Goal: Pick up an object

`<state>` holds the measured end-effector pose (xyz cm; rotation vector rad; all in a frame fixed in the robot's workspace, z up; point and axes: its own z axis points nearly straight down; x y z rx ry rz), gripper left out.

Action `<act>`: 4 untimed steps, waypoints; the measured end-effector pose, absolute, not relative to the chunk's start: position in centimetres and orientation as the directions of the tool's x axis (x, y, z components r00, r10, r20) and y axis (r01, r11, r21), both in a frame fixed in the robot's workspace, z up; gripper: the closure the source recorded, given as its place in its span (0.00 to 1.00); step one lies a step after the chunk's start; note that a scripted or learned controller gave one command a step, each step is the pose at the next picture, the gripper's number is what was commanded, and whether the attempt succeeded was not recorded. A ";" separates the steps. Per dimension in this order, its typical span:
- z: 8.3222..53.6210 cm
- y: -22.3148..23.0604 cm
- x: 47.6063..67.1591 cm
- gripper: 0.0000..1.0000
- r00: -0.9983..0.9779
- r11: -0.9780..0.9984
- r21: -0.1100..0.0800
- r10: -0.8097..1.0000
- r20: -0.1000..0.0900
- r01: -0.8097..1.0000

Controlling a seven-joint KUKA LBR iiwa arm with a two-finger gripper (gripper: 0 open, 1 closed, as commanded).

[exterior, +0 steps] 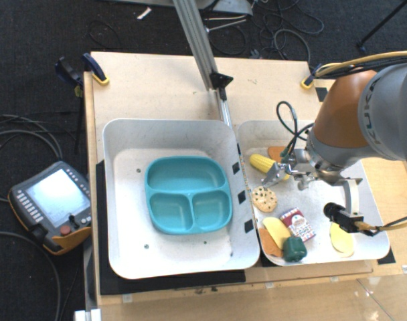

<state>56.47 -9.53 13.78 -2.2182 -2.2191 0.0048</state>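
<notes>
Now we hover the gripper point(278, 172) beside the corn cob point(262, 162), jaws open and empty, so we should center over it before closing.

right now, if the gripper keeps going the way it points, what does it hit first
Probably the corn cob: the gripper points toward the picture's left, its tip beside the corn. Depth is unclear, so it could pass just above.

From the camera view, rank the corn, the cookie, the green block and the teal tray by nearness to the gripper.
1. Corn, just left of the gripper.
2. Cookie, below it.
3. Green block, at the right bin's near edge.
4. Teal tray, in the left bin.
</notes>
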 end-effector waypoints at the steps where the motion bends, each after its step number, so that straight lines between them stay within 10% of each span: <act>1: 15.1 -9.6 56.6 1.00 0.000 0.000 0.000 1.000 0.000 1.000; 4: 25.7 -4.7 57.4 1.00 -0.009 0.009 0.002 1.000 0.002 1.000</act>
